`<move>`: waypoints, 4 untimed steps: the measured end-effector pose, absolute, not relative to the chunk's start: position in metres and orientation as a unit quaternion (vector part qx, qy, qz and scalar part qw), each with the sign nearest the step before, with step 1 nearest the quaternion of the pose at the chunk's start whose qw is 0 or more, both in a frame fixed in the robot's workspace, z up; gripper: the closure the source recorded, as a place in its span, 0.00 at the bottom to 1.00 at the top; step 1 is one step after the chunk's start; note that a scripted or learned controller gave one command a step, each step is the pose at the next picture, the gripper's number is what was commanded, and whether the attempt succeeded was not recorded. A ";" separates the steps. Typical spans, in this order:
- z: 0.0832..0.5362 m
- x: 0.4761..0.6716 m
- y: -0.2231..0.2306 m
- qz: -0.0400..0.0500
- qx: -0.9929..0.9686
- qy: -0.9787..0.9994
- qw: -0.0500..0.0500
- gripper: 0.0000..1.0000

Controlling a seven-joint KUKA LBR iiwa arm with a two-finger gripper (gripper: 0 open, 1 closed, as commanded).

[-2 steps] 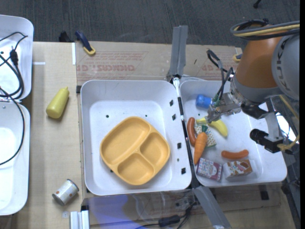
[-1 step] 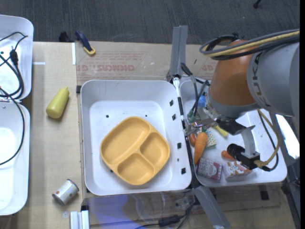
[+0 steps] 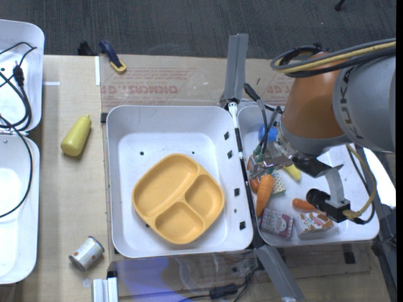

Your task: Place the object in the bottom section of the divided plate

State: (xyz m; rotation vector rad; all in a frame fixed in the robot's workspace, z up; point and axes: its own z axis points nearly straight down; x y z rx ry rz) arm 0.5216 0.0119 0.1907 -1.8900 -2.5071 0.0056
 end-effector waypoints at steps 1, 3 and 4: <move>0.191 0.477 0.090 0.002 -0.639 -0.769 0.001 1.00; 0.243 0.560 0.167 0.003 -0.661 -0.750 0.000 1.00; 0.161 0.518 0.100 0.003 -0.678 -0.735 0.001 1.00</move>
